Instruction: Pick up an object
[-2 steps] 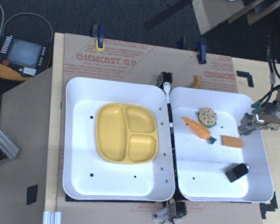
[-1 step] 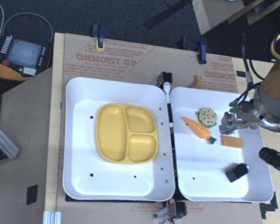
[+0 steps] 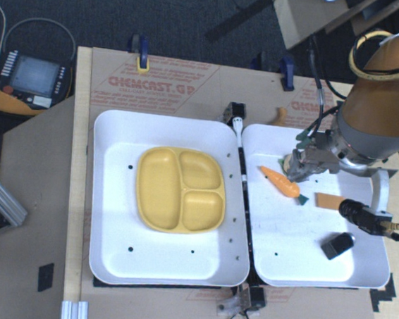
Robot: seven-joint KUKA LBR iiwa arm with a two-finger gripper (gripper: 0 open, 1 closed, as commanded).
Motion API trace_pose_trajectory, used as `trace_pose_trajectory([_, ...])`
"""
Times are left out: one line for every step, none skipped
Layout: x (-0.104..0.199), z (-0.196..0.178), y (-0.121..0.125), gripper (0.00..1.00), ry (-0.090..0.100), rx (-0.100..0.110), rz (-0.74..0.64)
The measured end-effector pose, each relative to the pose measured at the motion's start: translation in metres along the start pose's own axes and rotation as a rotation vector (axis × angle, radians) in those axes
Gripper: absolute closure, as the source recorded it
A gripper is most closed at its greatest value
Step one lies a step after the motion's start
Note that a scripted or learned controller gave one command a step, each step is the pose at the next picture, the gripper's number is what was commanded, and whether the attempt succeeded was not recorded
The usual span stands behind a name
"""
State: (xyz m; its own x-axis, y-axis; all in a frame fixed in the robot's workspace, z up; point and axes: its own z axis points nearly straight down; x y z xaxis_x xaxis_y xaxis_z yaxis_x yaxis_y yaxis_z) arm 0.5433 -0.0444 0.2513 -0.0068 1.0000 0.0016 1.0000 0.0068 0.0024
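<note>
An orange carrot-shaped object (image 3: 279, 181) lies in the right bin (image 3: 295, 264), near its upper left part. My gripper (image 3: 298, 165) hangs low just above and to the right of the carrot's thick end, close to touching it. An orange-brown flat block (image 3: 327, 201) lies to the right of the carrot, with a small teal piece (image 3: 303, 199) between them. A black block (image 3: 337, 245) rests lower right in the same bin. Nothing is visibly lifted.
The left bin (image 3: 112, 181) holds a yellow divided plate (image 3: 181, 189). A black hinge strip (image 3: 241, 188) runs between the bins. The arm's black side fitting (image 3: 363, 216) hangs over the right bin's right side. Blue clamps sit at the board's far edge.
</note>
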Motion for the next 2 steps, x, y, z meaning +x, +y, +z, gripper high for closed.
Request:
trace_pose_trajectory([0.047, -0.001, 0.014, 1.00, 0.000, 0.000, 0.001])
trace_pose_trajectory([0.103, 0.019, 0.027, 1.00, 0.000, 0.002, 0.000])
